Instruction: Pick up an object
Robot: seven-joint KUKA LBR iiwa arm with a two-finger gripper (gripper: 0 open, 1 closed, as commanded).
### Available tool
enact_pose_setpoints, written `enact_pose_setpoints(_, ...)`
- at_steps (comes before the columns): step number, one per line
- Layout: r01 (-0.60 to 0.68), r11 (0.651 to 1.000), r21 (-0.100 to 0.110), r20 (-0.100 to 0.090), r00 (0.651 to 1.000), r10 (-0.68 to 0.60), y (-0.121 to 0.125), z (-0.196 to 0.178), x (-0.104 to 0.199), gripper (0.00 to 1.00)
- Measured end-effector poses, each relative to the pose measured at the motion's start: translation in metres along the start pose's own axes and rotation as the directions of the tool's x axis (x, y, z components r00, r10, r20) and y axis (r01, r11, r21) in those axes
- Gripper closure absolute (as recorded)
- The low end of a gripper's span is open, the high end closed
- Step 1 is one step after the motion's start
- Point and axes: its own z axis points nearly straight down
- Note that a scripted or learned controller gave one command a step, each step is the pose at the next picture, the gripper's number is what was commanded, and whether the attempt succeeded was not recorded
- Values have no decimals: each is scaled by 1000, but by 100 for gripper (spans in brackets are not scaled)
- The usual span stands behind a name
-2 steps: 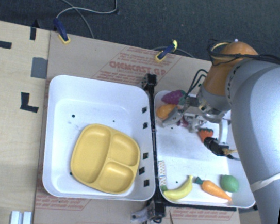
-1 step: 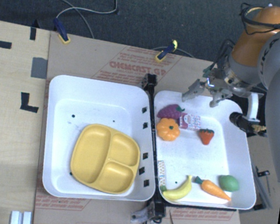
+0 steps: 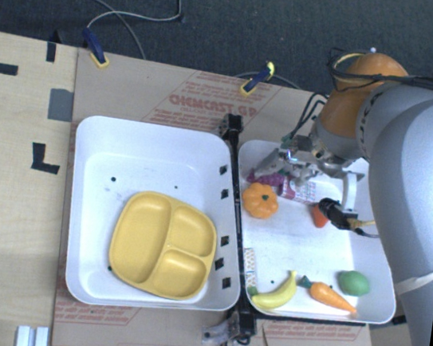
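Note:
My gripper (image 3: 288, 169) hangs low over the far left part of the right bin (image 3: 303, 241), below the orange band of the arm. Just under and in front of it lie a pink and white packet (image 3: 294, 190) and an orange pumpkin-shaped toy (image 3: 260, 201); I cannot tell whether the gripper touches either one. To the right of the packet sits a small red-orange piece (image 3: 319, 217). Along the near wall of the bin rest a yellow banana (image 3: 275, 294), an orange carrot (image 3: 329, 296) and a green lime (image 3: 354, 282).
The left bin (image 3: 97, 191) holds a yellow divided plate (image 3: 164, 245). A black clip strip runs between the two bins (image 3: 231, 211). The grey arm (image 3: 412, 157) covers the right bin's far right corner. Cables lie on the dark floor behind the bench.

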Motion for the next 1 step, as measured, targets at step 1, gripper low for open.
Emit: enact_pose_setpoints(1, 0, 1000, -4, 0, 1000, 0, 1, 10, -15, 0)
